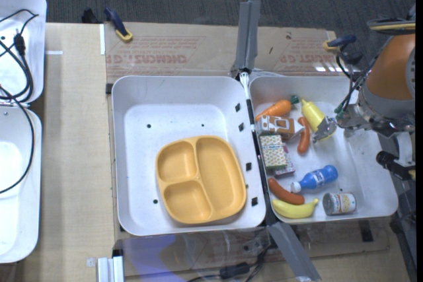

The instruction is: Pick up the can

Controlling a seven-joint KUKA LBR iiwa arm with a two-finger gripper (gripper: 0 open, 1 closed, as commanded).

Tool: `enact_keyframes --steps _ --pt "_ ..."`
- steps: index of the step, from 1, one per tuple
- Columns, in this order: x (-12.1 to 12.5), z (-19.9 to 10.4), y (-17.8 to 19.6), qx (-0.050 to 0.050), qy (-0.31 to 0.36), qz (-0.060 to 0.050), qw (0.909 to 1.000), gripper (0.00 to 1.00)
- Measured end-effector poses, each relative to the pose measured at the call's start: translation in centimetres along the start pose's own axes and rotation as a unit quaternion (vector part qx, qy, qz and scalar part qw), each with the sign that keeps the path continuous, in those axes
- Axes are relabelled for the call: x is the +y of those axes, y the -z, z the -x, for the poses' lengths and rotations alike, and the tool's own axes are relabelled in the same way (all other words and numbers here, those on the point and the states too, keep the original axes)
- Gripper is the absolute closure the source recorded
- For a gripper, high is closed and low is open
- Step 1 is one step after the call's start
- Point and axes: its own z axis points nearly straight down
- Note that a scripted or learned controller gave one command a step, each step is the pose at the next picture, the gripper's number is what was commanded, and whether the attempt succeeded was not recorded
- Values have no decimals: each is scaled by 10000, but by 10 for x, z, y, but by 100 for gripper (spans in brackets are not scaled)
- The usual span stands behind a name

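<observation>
The can (340,203) lies on its side at the front right of the right bin (370,162), a short grey tin with a pale label, just right of a banana (294,209). My gripper (324,131) hangs over the middle of that bin, well behind the can, beside a yellow bottle (312,114) and a red sausage (303,139). Its fingers look open, with nothing between them. The grey arm with its orange band (391,69) comes in from the right.
The right bin also holds a carrot (277,107), a brown carton (277,124), a patterned box (274,152), a blue bottle (318,177) and a second sausage (285,191). A yellow divided plate (198,178) lies in the left bin (132,142).
</observation>
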Motion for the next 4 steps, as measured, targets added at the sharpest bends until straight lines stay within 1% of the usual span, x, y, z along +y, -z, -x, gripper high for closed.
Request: enact_keyframes --steps 1,2,3,4 --pt "-87 -2 -2 17 -928 -19 9957 0" --pt "-35 5 -2 47 -1105 -14 9939 0" --pt "-65 5 0 55 -1085 -3 9941 0" --pt "-86 3 0 65 -1316 -1 9913 0"
